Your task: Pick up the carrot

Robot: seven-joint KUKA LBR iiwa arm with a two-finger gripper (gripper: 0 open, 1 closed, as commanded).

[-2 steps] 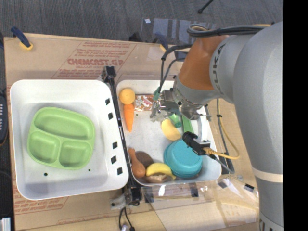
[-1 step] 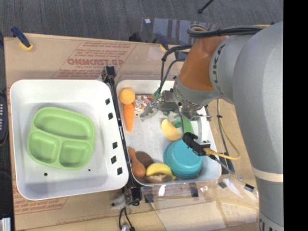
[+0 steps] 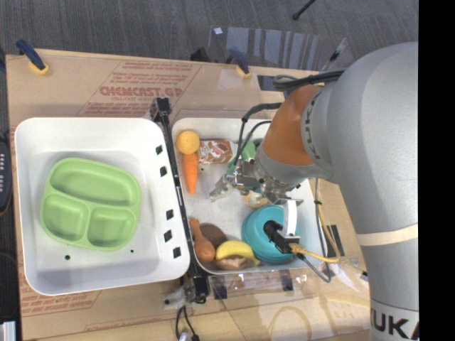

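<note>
1. Carrot (image 3: 190, 172) lies in the right bin (image 3: 311, 203) by its left wall, long axis running top to bottom.
2. My fingers (image 3: 226, 185) hover just right of it, spread apart, empty.

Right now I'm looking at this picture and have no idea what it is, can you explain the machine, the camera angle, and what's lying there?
This is one camera fixed above a bench, looking down at a slant. The big grey shape with the orange band is a robot arm reaching in from the right. Its gripper hangs over the right bin, beside the carrot; nothing is visibly held. That bin also holds an orange ball, a banana and a teal bowl. The left bin holds a green divided plate.
</note>
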